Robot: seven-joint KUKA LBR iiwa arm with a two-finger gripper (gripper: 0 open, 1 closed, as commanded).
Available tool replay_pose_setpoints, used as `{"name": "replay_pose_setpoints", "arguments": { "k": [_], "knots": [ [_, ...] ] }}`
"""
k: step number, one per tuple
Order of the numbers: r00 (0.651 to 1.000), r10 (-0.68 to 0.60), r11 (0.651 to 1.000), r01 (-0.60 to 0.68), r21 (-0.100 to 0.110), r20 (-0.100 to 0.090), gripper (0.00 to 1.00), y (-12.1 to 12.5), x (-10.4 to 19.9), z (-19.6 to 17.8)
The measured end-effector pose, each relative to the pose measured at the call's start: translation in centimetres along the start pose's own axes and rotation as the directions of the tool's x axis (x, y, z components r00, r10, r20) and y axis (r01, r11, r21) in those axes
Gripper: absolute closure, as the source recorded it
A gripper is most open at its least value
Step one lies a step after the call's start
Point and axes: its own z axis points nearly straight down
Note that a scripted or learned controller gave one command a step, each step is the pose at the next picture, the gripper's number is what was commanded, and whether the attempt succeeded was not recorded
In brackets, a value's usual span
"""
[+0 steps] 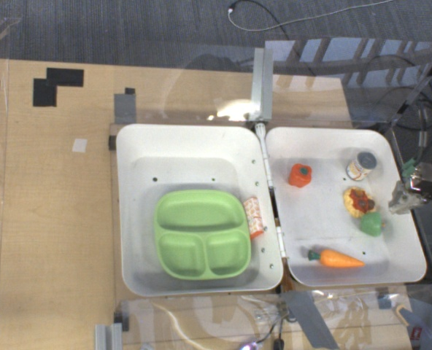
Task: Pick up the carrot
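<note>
The carrot (336,259) lay on its side at the lower edge of the right bin (303,203), green top pointing to frame left and orange tip to frame right, close to the bin's near wall. It appeared to be a small toy: judged light, rigid and smooth, so likely to slip or roll if pinched near the narrow tip. The thick part just right of the green top looked the soundest place to grip, with the jaws set across its width.

The gripper (413,188) stood at the right edge of the frame, over the right rim of the same bin. Nothing was seen in its hold; how far it was open could not be told at that size. The carrot lay below and to the left of it in the frame, well apart, with a green ball (371,224) and a yellow-and-red item (359,201) between the two.
</note>
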Motion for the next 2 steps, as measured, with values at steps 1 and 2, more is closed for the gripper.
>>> {"name": "replay_pose_setpoints", "arguments": {
  "k": [1,2],
  "knots": [
    [1.0,0.031,1.0,-0.031,0.002,-0.001,1.0,-1.61,8.15,-2.61],
    [1.0,0.03,1.0,-0.03,0.002,0.0,0.0,-1.61,8.15,-2.61]
  ]
}}
